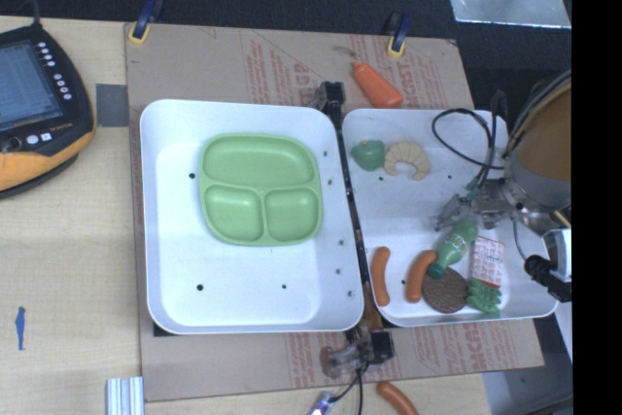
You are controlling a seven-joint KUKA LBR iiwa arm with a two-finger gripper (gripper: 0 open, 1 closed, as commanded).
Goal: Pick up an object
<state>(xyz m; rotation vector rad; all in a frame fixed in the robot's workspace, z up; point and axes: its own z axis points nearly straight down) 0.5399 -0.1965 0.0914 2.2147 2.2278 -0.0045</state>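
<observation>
My gripper (467,208) hangs low over the right side of the right bin (408,209), reaching in from the right. Just below and left of it lies a small green bottle (454,247), tilted, its upper end close under the gripper; I cannot tell whether they touch. Beside the bottle lies a red-and-white packet (487,260). Along the bin's front sit a brown round cookie (446,292), a green leafy piece (484,297) and two orange-red sausages (421,274) (380,274). A croissant (407,158) and a green vegetable (368,154) lie at the bin's back left.
The left bin (175,258) holds a green divided plate (260,188). An orange carrot (377,86) lies on the cardboard behind the right bin, another sausage (398,396) in front. A black cable (466,126) loops over the right bin. A teach pendant (34,107) sits far left.
</observation>
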